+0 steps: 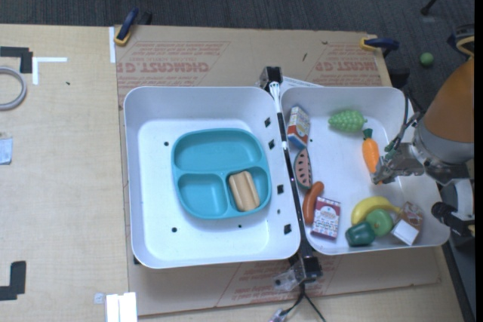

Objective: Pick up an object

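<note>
camera view: one tray [198,162], one bun [243,190], two bins [147,185].

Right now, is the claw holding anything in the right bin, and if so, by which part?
It cannot be told. The claw sits low beside the carrot in the right bin, but no object is visibly between its tips.

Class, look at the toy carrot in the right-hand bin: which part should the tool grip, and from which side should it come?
Probably grip the carrot across its orange body near the middle, coming down from above. It lies flat, green top towards the bin's far wall, long and narrow, so closing across its width suits it. The tool sits beside its lower end, and bare floor of the right bin lies to the carrot's left.
</note>
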Controlling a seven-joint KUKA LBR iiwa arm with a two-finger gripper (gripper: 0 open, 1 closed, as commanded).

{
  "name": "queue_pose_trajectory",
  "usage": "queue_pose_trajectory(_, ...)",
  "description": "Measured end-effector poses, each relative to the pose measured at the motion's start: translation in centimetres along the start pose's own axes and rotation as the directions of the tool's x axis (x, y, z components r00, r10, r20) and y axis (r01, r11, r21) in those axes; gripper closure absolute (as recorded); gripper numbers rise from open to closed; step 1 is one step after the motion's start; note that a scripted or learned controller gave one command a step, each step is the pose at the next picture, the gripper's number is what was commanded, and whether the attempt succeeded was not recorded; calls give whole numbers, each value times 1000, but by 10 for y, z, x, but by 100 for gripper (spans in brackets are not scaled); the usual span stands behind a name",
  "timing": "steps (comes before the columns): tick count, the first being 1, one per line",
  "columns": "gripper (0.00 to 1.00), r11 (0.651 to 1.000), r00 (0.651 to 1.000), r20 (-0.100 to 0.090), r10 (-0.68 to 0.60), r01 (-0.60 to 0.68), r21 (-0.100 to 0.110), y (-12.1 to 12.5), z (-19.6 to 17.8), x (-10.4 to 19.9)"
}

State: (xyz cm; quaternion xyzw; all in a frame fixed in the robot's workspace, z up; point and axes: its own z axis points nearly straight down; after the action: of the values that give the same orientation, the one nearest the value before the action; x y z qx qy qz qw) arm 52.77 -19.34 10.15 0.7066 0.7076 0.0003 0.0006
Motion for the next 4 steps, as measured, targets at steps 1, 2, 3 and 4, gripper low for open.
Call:
queue_pose_trajectory(1,0,1000,1000,0,0,0,0,0,0,0)
queue_pose_trajectory(2,100,1000,1000,1,-1,1,-1,1,-10,0)
queue_pose_trajectory(3,100,1000,1000,1,-1,1,1,60,-98,75)
queue_pose_trajectory(4,0,1000,1000,1,-1,1,1,60,-97,75)
